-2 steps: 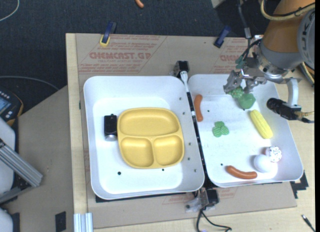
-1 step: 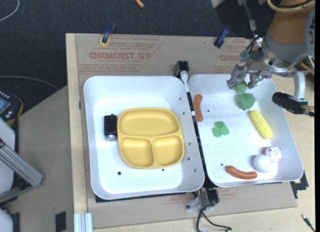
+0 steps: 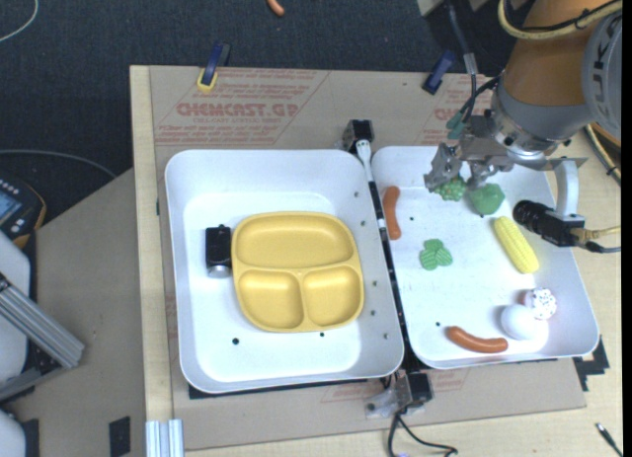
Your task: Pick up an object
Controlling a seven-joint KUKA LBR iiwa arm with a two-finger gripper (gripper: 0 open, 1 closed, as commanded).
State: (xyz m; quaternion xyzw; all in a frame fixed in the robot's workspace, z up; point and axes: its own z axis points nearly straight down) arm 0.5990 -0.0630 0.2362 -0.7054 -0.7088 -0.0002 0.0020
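Note:
My gripper (image 3: 452, 175) hangs over the back of the right bin (image 3: 578, 332). A small green leafy piece (image 3: 452, 190) lies right at its tip, and I cannot see whether it is gripped. A second green lump (image 3: 486, 198) sits just to the right of it. Further into the bin lie an upright orange sausage (image 3: 392, 212), a green broccoli piece (image 3: 434, 255), a yellow corn cob (image 3: 515, 244), a white ball (image 3: 520, 321), a small speckled white thing (image 3: 542, 300) and another sausage (image 3: 476, 340) near the front.
The left bin (image 3: 188, 189) holds a yellow divided plate (image 3: 296, 269) with a small black block (image 3: 217, 248) beside its left edge. A black cable fitting (image 3: 543, 222) sticks in over the right bin's right rim. Clamps sit along the bench's back edge.

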